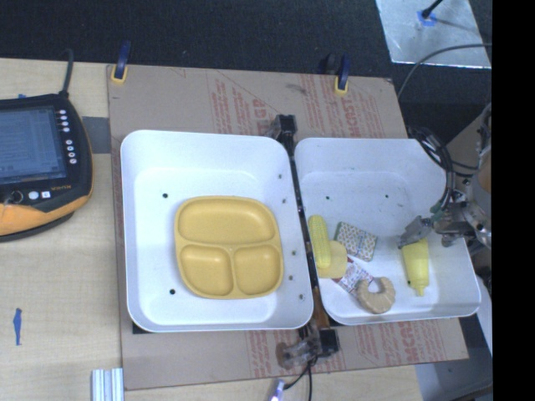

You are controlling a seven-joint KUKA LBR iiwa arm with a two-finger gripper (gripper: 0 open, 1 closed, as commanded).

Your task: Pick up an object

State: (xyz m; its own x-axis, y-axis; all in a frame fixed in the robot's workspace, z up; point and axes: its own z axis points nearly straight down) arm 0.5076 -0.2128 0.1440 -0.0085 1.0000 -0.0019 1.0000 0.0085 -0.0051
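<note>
On the far left of the bench, one control tablet (38, 165) with an orange rim sits well apart from the bins. Two shallow white bins stand side by side on one sheet of brown cardboard (251, 98), which two clamps pin at its far edge.

The left bin (142, 165) holds a single thing: one yellow divided plate (227, 246) with three compartments, lying flat near the middle. Bare white floor rings it on every side, widest along the far wall.

The right bin (368, 161) holds five things, all crowded into its near half. One yellow corn cob (318, 234) lies just beside the left wall, touching one pale yellow block (332, 259). One patterned packet (357, 239) sits just right of the cob. One tan ring (375, 295) rests near the front edge, against one crinkled wrapper (354, 276). One yellow bottle (417, 266) lies apart from these, toward the right wall. The far half of this bin is open floor.

The gripper (418, 230) hangs just above the bottle's far end, at the right rim; I cannot tell whether its fingers are spread or closed.
</note>
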